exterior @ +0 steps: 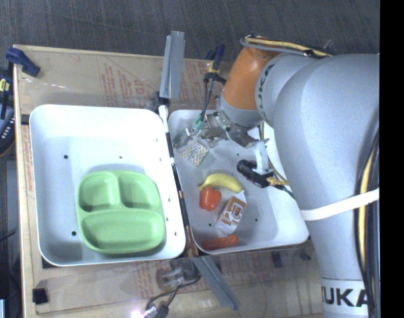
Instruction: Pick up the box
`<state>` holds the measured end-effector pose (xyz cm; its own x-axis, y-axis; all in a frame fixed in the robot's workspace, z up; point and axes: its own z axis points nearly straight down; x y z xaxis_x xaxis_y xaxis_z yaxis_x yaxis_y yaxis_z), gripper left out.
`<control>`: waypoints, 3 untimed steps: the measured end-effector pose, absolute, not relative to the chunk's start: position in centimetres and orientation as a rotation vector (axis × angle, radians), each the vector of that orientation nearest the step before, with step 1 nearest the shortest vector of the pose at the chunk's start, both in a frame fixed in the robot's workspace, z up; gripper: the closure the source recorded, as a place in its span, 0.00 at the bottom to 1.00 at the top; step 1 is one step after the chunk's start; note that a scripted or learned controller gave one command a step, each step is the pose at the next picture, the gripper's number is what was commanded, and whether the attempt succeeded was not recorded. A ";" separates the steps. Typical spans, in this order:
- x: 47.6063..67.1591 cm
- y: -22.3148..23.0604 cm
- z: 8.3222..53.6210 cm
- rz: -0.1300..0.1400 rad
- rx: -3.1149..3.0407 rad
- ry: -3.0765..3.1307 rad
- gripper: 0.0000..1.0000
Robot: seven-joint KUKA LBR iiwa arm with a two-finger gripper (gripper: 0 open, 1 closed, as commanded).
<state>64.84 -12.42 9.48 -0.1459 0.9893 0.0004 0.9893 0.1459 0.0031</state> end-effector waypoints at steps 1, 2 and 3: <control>65.0 -12.3 10.7 0.009 2.043 2.382 1.00; 65.0 -12.2 10.7 0.009 2.042 2.383 0.00; 59.0 -11.3 9.7 -0.002 1.854 2.517 0.00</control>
